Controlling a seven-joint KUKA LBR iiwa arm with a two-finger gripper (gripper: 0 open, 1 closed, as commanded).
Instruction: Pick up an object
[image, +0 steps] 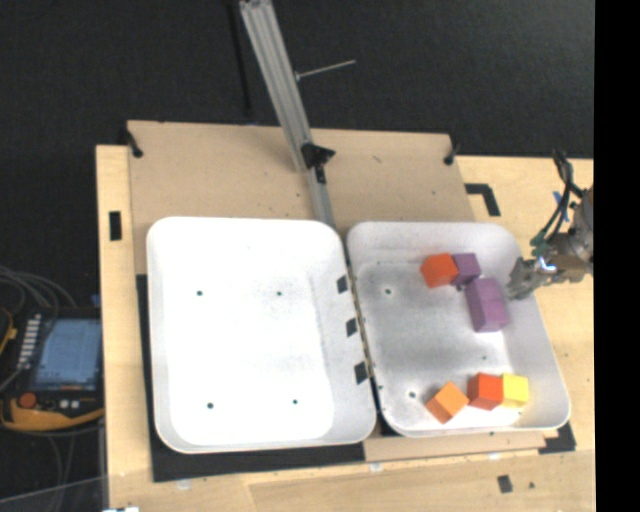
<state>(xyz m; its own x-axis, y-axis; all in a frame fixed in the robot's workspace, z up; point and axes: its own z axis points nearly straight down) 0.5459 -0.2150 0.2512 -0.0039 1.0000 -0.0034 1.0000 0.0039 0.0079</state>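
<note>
The hand (530, 272) sits at the right rim of the right bin (400, 250); whether it is clenched or released cannot be told; nothing shows in its grasp. Just to its left lies a purple block (487, 304), with a smaller purple cube (466, 267) touching an orange cube (438, 270); an orange block (448, 401), a red-orange cube (486, 389) and a yellow cube (515, 388) cluster at the near rim; the left bin (170, 330) shares the worktop (400, 170).

Open floor across the middle of the right bin (400, 330). Blocked at the far side by an orange block (437, 270) touching purple blocks (483, 295); blocked at the near rim by orange (449, 401), red (486, 389) and yellow (515, 388) blocks, close together.
</note>
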